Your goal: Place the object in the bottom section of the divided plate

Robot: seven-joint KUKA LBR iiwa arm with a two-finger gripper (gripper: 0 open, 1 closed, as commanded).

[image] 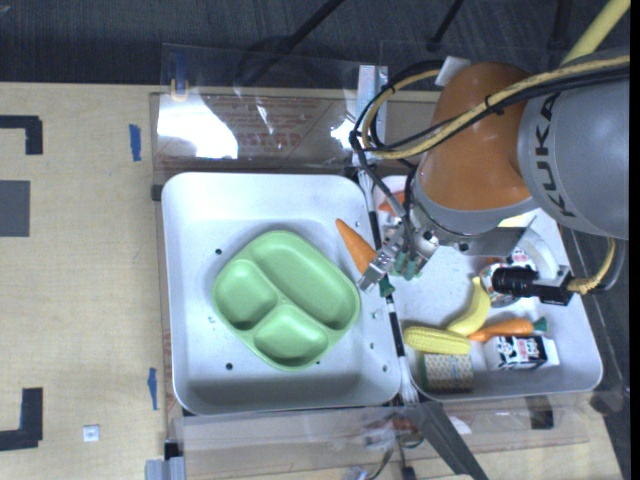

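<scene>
From above, the tool (pixel 383 264) hangs over the divider between the two bins with an orange carrot (pixel 354 244) pinched between its fingers, just right of the green divided plate (pixel 285 298). The plate lies in the left bin (pixel 190 218); a banana (pixel 472 311), corn cob (pixel 436 341) and second carrot (pixel 505 329) lie in the right bin (pixel 580 363).

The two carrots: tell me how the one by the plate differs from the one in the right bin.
The carrot by the plate lies in the left bin, slanted, near the end effector; the right-bin carrot lies nearly level beside the banana and corn. The first shows no leaves; the second has a green tip. Both are orange.
</scene>
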